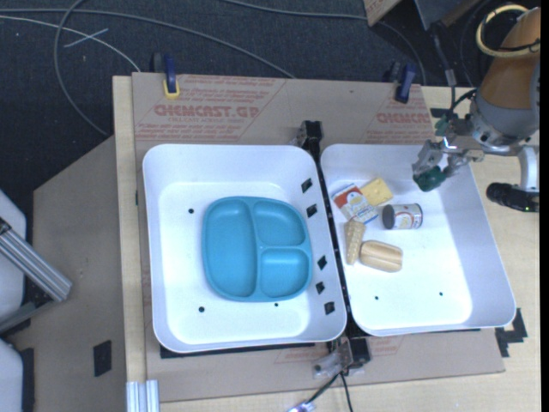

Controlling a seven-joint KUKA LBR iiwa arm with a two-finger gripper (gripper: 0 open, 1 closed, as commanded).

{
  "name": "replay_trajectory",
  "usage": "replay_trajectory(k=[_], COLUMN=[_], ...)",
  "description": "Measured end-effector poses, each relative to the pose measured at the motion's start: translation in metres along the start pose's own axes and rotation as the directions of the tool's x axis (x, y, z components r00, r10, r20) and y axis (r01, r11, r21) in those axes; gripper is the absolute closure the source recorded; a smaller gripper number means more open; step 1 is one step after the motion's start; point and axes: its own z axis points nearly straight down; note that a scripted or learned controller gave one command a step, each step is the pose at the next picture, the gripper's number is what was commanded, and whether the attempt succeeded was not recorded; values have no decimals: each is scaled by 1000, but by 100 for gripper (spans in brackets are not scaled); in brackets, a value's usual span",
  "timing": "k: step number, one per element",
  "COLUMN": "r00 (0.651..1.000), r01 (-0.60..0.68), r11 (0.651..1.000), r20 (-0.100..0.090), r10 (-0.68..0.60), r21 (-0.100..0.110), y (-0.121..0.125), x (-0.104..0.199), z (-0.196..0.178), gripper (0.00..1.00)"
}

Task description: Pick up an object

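Observation:
My gripper (pixel 431 166) hangs over the far right corner of the right bin (pixel 446 303), below the arm's orange band. A small dark green thing (pixel 426 179) shows right at its tip; I cannot tell whether it is held. Left of it, in the right bin, lie a yellow cheese wedge (pixel 376 190), a red and white packet (pixel 348 201), a small can (pixel 402 217) on its side, a tan cone (pixel 353 239) and a bread roll (pixel 381 255). The gripper is apart from all of these, up and to the right of the can.
The left bin (pixel 171 230) holds a blue divided plate (pixel 256 248). A black divider with clips (pixel 322 221) runs between the bins. Cables lie on the dark floor behind the bench, and clamps (pixel 171 80) sit on its far edge.

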Motion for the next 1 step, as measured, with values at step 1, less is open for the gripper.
replay_trajectory(k=[1], r00=[1000], r01=[1], r11=[1000], r20=[0], r10=[-1], r21=[-1], y=[1], x=[0], z=[-51], gripper=[100])
